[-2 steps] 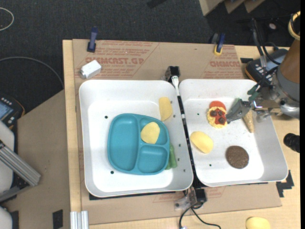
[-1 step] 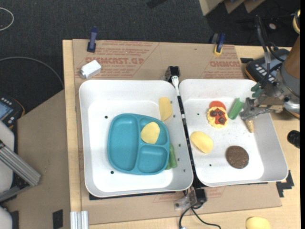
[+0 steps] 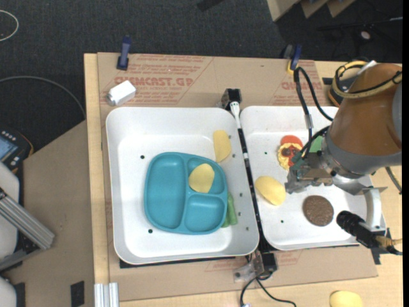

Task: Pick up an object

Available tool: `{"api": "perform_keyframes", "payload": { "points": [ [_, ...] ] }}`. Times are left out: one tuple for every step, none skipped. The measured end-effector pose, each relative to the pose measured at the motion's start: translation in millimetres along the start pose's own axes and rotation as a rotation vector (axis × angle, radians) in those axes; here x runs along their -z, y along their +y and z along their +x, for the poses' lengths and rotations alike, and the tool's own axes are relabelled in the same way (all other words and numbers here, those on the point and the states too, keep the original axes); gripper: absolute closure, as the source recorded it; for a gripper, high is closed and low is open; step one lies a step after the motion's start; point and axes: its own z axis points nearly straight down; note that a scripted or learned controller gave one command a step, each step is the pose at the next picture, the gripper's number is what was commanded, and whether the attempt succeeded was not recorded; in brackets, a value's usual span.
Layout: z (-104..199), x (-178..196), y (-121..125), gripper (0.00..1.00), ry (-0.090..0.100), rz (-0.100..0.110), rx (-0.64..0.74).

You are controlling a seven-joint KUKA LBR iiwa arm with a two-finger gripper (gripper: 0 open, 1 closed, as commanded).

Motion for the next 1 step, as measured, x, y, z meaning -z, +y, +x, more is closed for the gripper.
{"api": "perform_keyframes", "payload": {
  "points": [
    [70.1, 39.3, 2.7, 1.0, -0.001, -0.016, 0.006]
  ]
}}
